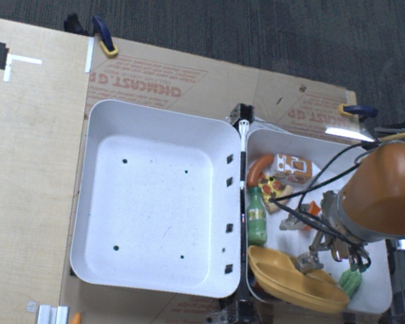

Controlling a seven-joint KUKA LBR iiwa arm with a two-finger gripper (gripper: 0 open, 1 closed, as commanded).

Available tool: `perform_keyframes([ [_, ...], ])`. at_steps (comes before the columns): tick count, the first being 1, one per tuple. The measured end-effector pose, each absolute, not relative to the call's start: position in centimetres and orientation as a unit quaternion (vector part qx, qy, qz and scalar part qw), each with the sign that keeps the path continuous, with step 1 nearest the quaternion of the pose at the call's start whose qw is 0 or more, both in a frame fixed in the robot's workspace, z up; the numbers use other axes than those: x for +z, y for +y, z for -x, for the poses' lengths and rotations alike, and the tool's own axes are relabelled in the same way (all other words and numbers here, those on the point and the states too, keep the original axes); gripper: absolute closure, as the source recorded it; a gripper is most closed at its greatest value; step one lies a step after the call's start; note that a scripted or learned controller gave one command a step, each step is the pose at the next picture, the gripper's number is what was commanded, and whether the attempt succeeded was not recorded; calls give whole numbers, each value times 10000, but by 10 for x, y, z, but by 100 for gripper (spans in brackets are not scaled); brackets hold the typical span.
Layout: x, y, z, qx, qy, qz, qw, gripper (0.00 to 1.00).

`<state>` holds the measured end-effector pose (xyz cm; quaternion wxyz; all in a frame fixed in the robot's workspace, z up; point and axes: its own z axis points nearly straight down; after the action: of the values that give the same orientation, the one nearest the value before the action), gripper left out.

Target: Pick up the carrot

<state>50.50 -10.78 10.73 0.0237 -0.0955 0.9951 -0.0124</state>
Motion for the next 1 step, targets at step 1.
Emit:
perform_keyframes([
  [1, 103, -118, -509, -135, 9927, -1185, 169, 0],
])
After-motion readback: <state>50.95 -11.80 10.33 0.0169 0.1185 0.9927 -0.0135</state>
